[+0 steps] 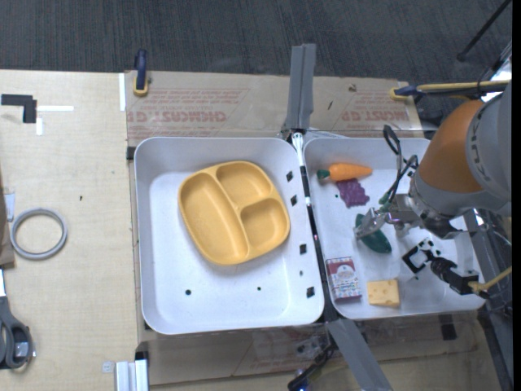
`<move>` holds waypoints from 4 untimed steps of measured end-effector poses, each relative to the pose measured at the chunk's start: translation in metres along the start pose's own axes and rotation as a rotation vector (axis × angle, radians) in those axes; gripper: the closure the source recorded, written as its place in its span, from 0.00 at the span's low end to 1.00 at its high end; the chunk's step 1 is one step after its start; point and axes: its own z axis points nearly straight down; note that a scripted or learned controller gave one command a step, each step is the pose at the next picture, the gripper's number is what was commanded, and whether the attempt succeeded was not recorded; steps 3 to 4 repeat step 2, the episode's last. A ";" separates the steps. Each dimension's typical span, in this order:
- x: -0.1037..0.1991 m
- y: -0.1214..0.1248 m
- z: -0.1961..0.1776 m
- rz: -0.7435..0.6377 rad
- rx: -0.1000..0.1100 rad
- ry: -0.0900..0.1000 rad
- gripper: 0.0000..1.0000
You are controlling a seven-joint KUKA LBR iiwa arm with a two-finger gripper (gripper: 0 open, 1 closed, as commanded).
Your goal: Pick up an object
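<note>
Inventory, near to far, as I read it from my feed:

1. Right bin [456,304], near edge: cheese wedge [383,292], yellow w/ holes, lying flat. Just left of it, small red carton [343,278], near the bin's left wall.
2. Left bin [155,300]: yellow divided plate [234,211], three compartments, sits roughly mid-bin, tilted in plan.
3. Right bin, mid: dark green item [378,241], partly under the end effector [368,225]. End effector sits low over/at this item, reaching in from the right; fingers too small and cluttered for me to read, so I can't tell wide vs narrow, or whether it grips anything.
4. Arm [456,157]: orange band + grey body over right bin's right side.
5. Right bin, farther: purple grapes [352,192], just beyond the green item. Beyond those, carrot [348,171], orange w/ green top pointing left, near far wall.
6. Bench [65,169], left of bins: grey tape ring [37,233]; scissors [14,342] at near-left edge.
</note>
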 end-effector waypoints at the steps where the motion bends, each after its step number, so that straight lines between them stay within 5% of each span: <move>1: 0.000 0.000 -0.009 -0.003 0.002 -0.001 1.00; 2: 0.067 0.029 -0.142 0.088 0.001 -0.001 1.00; 4: 0.067 0.029 -0.142 0.088 0.001 -0.001 1.00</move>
